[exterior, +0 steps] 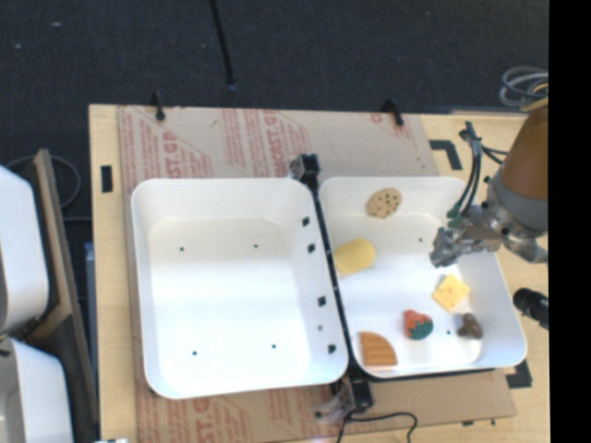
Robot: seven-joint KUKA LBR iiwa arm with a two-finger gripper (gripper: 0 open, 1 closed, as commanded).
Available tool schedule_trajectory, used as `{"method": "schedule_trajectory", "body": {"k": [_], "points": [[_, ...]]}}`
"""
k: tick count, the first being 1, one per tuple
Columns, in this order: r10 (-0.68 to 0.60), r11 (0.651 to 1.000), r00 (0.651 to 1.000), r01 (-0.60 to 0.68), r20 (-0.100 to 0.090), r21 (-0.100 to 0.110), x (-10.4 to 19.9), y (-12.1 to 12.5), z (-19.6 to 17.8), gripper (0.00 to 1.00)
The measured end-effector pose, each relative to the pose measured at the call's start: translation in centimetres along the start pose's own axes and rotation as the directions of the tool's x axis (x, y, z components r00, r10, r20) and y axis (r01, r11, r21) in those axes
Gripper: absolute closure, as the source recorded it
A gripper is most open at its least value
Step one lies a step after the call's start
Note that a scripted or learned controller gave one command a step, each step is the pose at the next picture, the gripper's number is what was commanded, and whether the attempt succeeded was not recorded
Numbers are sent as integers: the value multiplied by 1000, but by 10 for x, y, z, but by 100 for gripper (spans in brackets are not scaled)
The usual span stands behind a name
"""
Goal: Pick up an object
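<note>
The yellow cheese-like wedge [452, 293] lies flat in the right-hand bin [406, 192], toward its right side, set as a diamond with one corner pointing up the view at the gripper [446, 253]. It has no clear long axis. The gripper hangs just above that corner at the end of the grey arm with its orange band [528, 160]; it is too small and blurred to tell how its fingers stand, and nothing can be seen between them.

Just below the wedge sit a small brown lump [470, 326] by the right wall and a red and green toy [417, 324], maybe a strawberry. A ridged orange piece [377, 349] rests at the bin's near edge. A yellow rounded object [355, 256] lies against the divider side, well apart from the wedge, and a chocolate-chip cookie [383, 202] sits near the far wall. Nothing covers the wedge.

The left-hand bin [148, 247] adjoins it. Both rest on a cardboard sheet [231, 150] printed with red lettering, upside down and unreadable here.
</note>
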State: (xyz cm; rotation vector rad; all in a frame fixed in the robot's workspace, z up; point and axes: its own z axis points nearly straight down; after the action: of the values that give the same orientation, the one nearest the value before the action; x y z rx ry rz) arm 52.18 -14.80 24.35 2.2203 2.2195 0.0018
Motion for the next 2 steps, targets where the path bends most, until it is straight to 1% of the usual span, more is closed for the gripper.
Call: {"method": "schedule_trajectory", "body": {"k": [1,2], "points": [[0,1000,1000,0,0,1,0,0,1,0],[1,1000,1000,-1,0,-1,-1,0,-10,100]]}}
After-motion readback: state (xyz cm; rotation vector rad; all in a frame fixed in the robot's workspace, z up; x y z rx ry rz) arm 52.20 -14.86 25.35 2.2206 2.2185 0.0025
